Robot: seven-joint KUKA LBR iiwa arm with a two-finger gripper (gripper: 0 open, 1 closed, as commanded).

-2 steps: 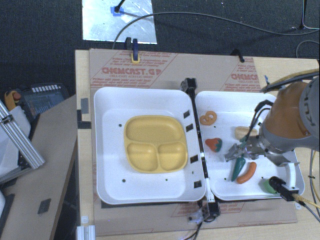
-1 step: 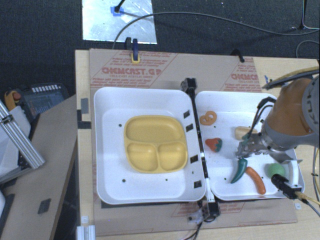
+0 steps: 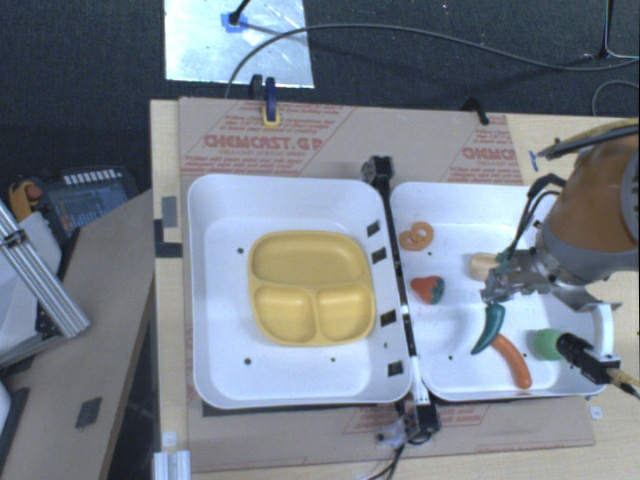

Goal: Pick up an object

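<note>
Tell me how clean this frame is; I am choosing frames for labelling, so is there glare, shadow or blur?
Camera view: even overhead light, soft shadows under the toys in the right bin; strong glare on the metal sheet at the top; the yellow tray looks sharp; the arm's orange band is slightly soft; the claw is dark and hard to read.

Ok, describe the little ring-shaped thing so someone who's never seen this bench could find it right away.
Start at the right-hand white bin, the one without the yellow tray. Look near its upper left, close to the divider between the bins: the orange ring lies there. It alone has a hole through it; the strawberry just below is solid and red.
</note>
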